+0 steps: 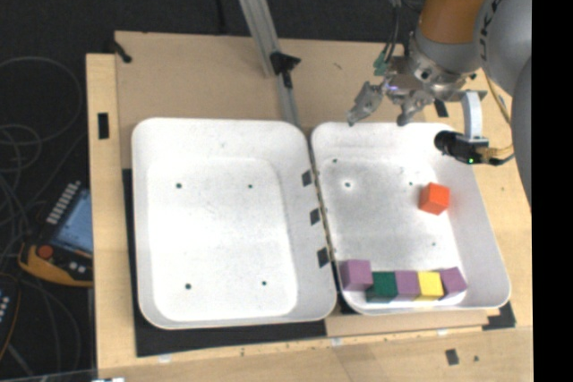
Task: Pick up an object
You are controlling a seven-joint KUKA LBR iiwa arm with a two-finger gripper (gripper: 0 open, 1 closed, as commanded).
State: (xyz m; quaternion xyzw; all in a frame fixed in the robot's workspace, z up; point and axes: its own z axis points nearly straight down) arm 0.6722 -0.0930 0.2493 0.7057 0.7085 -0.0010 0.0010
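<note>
I see the gripper (387, 109), fingers spread and holding nothing, at upper right above the right bin (466, 219). An orange cube (434, 198) lies below it; five blocks (405, 282) line the bin's bottom edge.

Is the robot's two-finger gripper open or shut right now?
Open: the gripper hangs above the right white bin's far rim, fingers spread with nothing between them.

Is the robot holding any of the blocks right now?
No, nothing. The gripper is open above the right bin's far edge, and the orange block sits alone inside.
</note>
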